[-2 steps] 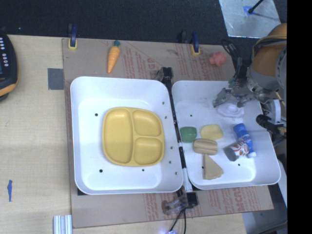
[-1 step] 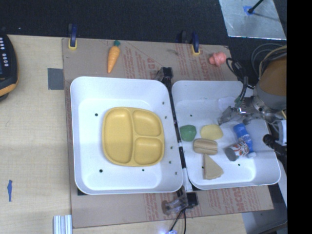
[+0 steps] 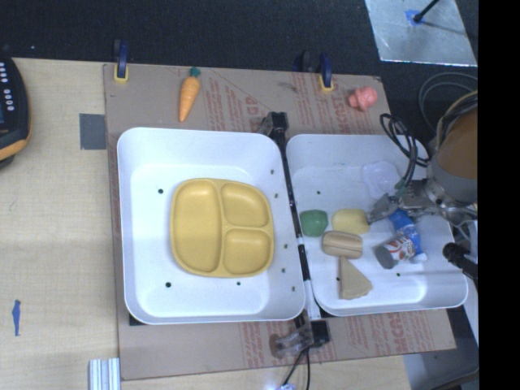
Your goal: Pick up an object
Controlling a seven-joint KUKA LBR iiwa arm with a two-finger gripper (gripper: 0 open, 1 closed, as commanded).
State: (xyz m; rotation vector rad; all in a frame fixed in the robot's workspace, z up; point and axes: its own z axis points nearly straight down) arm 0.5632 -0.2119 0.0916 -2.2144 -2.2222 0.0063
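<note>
Hovering at the right bin's (image 3: 325, 149) three o'clock edge, the gripper (image 3: 396, 210), whose state I cannot tell, seems mid-approach, next needing descent onto the blue-and-white packet (image 3: 405, 238) beneath; counted: one packet, green piece (image 3: 313, 221), yellow piece (image 3: 350, 220), tan roll (image 3: 342, 243), wedge (image 3: 353, 281), and one yellow divided plate (image 3: 222, 227) at nine o'clock.

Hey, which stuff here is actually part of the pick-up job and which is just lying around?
Part of the job, in the right bin:
gripper
blue packet
green block
yellow piece
tan roll
tan wedge

Just lying about:
yellow divided plate in the left bin
toy carrot
pink toy
</note>
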